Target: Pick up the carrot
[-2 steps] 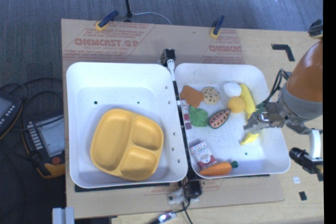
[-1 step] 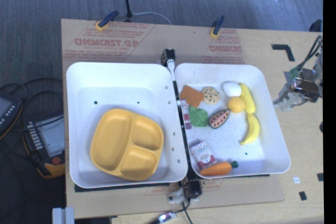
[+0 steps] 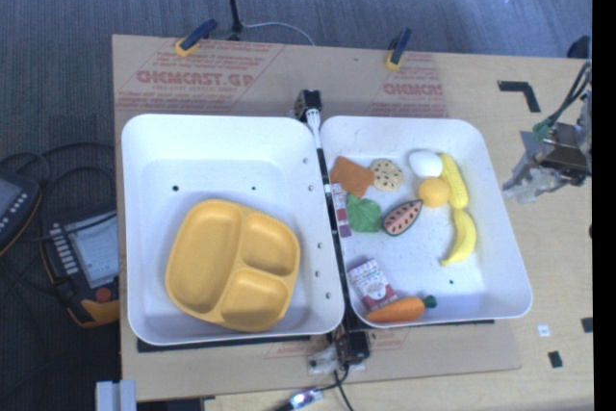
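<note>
Your end effector [image 3: 535, 176], grip state unclear, waits right of the bins; approach the carrot [image 3: 397, 309] lengthwise, near edge.

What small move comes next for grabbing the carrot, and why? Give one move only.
Probably swing the gripper leftward and toward the right bin's near edge, to stop above the carrot. The gripper sits outside that bin, past its right wall, far from the carrot, which lies flat at the near wall beside a small red packet.
</note>
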Robot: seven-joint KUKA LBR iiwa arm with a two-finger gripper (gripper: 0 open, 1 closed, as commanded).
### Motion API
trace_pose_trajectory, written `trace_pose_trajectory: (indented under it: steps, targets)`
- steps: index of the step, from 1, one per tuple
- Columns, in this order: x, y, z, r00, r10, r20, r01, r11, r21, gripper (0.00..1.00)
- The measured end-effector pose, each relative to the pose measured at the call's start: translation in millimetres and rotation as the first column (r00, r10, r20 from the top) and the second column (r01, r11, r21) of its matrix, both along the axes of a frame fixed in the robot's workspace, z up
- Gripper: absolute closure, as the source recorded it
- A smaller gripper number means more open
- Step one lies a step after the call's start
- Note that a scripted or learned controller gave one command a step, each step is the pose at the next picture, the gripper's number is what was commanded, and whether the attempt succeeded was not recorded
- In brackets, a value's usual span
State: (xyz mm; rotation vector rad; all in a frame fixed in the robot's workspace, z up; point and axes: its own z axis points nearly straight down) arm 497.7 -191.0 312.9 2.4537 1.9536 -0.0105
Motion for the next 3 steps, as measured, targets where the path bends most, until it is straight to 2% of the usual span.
trace_pose_trajectory:
  steps: [3]
  targets:
    - [2, 0, 26, 1.0, 0.005, -0.005, -0.005, 1.0, -0.011, 1.0]
